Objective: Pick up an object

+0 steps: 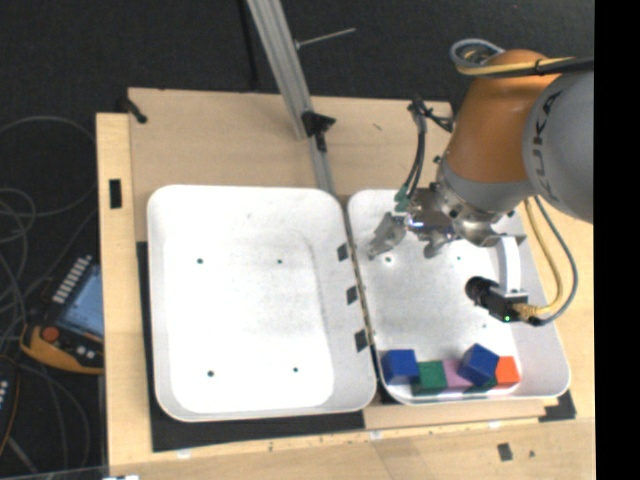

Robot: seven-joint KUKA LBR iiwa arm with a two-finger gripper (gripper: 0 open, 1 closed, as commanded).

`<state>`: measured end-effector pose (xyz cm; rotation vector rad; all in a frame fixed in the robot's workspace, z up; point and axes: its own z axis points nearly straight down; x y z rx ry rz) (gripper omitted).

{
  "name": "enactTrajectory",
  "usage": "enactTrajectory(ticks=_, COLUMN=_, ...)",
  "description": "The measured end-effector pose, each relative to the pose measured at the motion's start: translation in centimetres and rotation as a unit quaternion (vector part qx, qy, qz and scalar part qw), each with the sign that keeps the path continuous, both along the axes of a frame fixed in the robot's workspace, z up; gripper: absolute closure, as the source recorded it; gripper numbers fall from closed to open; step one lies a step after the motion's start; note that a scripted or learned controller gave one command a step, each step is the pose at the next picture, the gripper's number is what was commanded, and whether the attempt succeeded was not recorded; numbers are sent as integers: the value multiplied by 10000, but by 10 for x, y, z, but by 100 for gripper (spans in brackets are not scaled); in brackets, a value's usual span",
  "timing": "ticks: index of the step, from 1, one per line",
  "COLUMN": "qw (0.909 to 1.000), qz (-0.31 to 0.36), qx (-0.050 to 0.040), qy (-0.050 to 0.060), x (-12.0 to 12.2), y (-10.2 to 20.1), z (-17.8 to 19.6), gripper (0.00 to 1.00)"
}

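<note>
Several small blocks lie along the front wall of the right bin (385, 208): a blue block (400, 364), a green block (431, 376), a pink block (457, 375), a second blue block (480, 362) and an orange block (508, 370). My gripper (408, 243) hovers over the far part of this bin, well behind the blocks. It is open, its two fingers (384, 238) spread apart with nothing between them.
The left bin (170, 268) lies beside the right one, with a row of black clips (352, 293) along their shared edge. A grey metal post (290, 68) rises at a slant behind the bins. A black cable fitting (492, 298) hangs from the arm over the right bin.
</note>
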<state>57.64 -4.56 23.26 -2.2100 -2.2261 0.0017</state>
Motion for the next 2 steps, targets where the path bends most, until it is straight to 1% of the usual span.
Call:
enactTrajectory(ticks=1, qw=10000, qz=-47, qx=-25, qy=-73, x=-20, y=-23, z=90, gripper=0)
enactTrajectory(ticks=2, qw=10000, qz=-58, qx=-35, qy=-44, x=-8, y=-83, z=109, gripper=0)
